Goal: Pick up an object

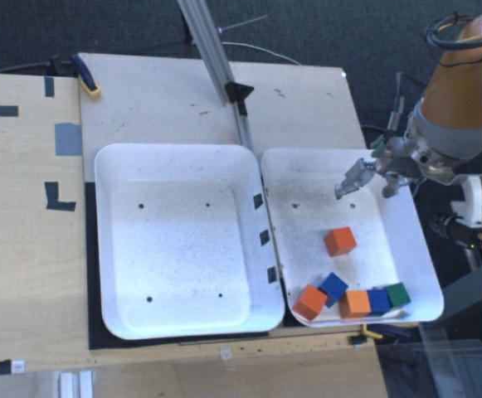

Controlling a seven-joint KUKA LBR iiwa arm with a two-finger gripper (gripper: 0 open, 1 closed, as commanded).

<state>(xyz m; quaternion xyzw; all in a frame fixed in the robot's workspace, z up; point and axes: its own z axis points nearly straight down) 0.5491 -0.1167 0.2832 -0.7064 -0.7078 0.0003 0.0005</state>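
You'll find the grey two-finger gripper (pixel 370 182) hanging over the upper part of the right shallow white plastic bin (pixel 294 172), its fingers spread apart with nothing between them. Below it, an orange cube (pixel 339 240) sits alone mid-bin, well apart from the gripper, while another orange cube (pixel 310 302), two blue cubes (pixel 333 286), a third orange cube (pixel 355 303) and a green cube (pixel 397 294) crowd the near edge. No readable writing or labels show anywhere.
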